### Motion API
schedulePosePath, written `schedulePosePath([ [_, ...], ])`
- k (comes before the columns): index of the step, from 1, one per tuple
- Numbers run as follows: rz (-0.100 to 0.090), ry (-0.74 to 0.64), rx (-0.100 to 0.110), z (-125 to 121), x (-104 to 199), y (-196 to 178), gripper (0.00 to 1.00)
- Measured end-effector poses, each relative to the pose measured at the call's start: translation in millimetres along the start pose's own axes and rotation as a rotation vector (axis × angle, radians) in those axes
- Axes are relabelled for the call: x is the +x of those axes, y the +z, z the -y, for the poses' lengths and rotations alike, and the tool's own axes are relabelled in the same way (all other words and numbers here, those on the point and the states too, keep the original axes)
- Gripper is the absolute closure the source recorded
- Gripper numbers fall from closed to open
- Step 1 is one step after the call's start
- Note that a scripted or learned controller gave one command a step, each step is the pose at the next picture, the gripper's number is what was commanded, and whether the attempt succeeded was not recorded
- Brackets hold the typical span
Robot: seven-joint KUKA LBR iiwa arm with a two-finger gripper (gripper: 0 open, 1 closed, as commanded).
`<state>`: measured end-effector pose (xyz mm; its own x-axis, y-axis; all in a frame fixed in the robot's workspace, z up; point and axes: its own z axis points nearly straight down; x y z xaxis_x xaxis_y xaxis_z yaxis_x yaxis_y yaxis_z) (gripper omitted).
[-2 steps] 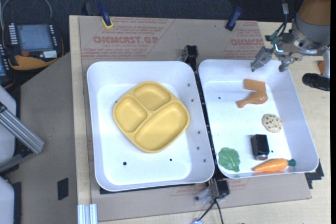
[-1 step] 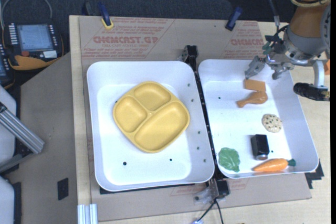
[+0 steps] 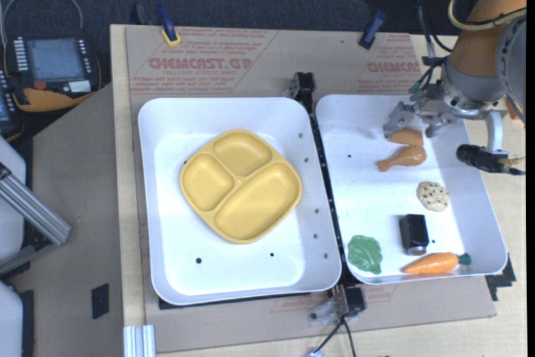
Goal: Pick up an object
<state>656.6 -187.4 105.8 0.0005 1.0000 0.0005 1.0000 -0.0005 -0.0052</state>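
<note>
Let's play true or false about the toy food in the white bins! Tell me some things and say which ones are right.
1. The yellow plate lies in the left bin. True.
2. The carrot lies on the plate. False: it lies in the right bin, near its front edge.
3. The cookie sits between the drumstick and the black block. True.
4. The green leaf is beside the drumstick. False: it lies at the front of the right bin, left of the carrot.
5. The pincer is over the left bin. False: it is at the back of the right bin, just above the drumstick.
</note>
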Motion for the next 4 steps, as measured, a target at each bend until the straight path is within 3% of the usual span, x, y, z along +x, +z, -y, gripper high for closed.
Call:
schedulePosePath([
  [1, 0.003, -0.001, -0.007, -2, 0, -14, 1.0],
  [3, 0.003, -0.001, -0.011, 5, -3, -100, 1.0],
  [4, 0.0, -0.003, -0.003, 13, 44, -94, 1.0],
])
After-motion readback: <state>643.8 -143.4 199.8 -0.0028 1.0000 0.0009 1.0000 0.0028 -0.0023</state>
